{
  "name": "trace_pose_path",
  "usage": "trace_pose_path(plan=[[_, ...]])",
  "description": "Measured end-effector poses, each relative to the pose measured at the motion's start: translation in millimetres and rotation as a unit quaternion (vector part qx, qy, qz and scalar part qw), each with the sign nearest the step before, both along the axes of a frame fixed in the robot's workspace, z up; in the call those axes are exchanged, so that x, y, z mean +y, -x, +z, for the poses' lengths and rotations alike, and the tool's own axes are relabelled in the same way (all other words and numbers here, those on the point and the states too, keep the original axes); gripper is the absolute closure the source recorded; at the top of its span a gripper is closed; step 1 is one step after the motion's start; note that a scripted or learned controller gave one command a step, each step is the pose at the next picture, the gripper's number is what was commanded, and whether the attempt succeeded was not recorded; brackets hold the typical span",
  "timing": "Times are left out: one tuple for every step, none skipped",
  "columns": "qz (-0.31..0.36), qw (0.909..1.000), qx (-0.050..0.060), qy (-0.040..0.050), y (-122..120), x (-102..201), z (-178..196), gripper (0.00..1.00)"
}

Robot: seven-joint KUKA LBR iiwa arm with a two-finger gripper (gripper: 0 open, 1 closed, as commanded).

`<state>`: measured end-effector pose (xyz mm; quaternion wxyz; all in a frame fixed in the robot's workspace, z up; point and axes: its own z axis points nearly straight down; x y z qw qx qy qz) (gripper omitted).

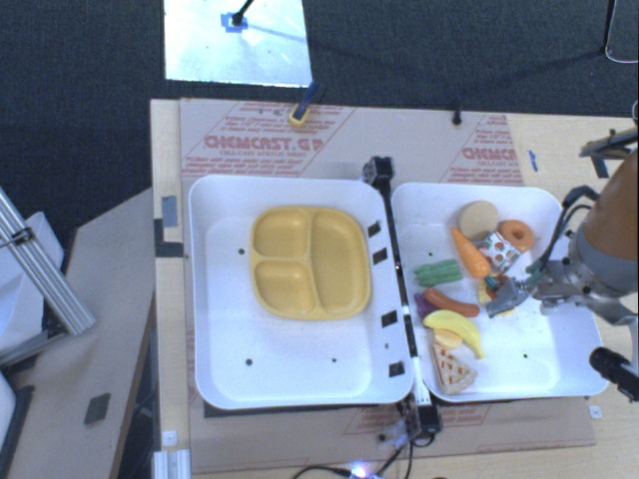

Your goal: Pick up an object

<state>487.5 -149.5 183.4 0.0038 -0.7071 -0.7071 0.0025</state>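
Observation:
The right bin (544,352) holds several toy foods. A tan bun (479,216) and an orange donut (516,235) lie at the back. An orange carrot (469,253), a green bean pod (437,271) and a red sausage (450,302) lie in the middle, with a yellow banana (455,328) and a pizza slice (454,369) at the front. A small patterned packet (499,255) sits beside the carrot. My gripper (504,298) is low in this bin, just right of the sausage and below the packet. I see nothing clearly held in it.
The left bin (225,362) holds a yellow divided plate (310,262). A black divider with clips (391,267) runs between the bins. The grey arm (604,252) comes in over the right bin's right rim. A yellow-tipped tool (302,111) lies behind the bins.

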Motion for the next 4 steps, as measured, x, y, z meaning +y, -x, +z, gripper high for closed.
trace_pose_path(plan=[[0.001, 1.0, -0.005, 0.0012, -3, 0, 5, 0.0], [0.001, 1.0, -0.003, 0.0002, -2, 3, -58, 0.0], [0.0, 0.9999, -0.013, 0.0021, -8, 1, -92, 0.0], [0.0, 0.9998, -0.019, 0.0039, -11, 1, -80, 1.0]])
